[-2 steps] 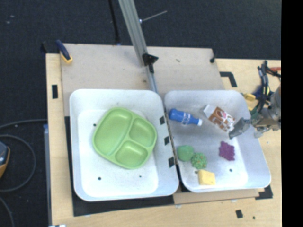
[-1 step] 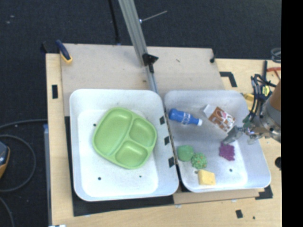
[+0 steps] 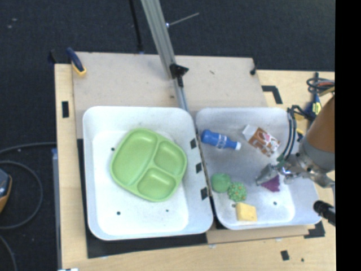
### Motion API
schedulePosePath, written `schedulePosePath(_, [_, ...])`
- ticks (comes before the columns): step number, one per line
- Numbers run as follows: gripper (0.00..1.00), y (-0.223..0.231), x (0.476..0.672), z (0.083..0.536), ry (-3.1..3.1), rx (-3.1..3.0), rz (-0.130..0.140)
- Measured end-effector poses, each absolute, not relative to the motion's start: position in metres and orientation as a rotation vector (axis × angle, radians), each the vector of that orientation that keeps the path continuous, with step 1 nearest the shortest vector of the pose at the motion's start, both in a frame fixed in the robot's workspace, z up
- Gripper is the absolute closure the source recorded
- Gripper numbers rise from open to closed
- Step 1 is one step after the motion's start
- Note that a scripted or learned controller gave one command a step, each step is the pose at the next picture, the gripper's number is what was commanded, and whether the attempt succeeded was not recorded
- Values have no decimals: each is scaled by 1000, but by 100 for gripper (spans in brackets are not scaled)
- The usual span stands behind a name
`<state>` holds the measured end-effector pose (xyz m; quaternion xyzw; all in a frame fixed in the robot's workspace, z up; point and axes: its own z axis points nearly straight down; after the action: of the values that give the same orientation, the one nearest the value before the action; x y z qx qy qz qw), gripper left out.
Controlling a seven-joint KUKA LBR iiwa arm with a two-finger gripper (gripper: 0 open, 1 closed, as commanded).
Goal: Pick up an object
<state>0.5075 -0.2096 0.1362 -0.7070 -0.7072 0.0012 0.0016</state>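
Hovering over the right bin (image 3: 225,222), the pincer (image 3: 272,176) meets a small purple object (image 3: 273,184) (dark, partly hidden); whether its fingers are spread or pinching, one cannot tell.

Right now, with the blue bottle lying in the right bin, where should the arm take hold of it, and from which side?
Probably across the middle of the blue bottle, coming straight down from above. It lies on its side, long axis running left to right with the white cap end at the right, and bare bin floor lies on both long sides, so fingers should fit there.
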Motion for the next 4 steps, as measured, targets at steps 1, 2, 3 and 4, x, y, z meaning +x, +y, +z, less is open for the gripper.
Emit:
schedulePosePath(1, [100, -212, 510, 151, -2222, -2228, -2])
schedulePosePath(2, [100, -219, 519, 201, -2229, -2224, -3])
schedulePosePath(3, [100, -220, 520, 249, -2231, -2222, -3])
schedulePosePath(4, [100, -174, 543, 245, -2231, -2215, -3])
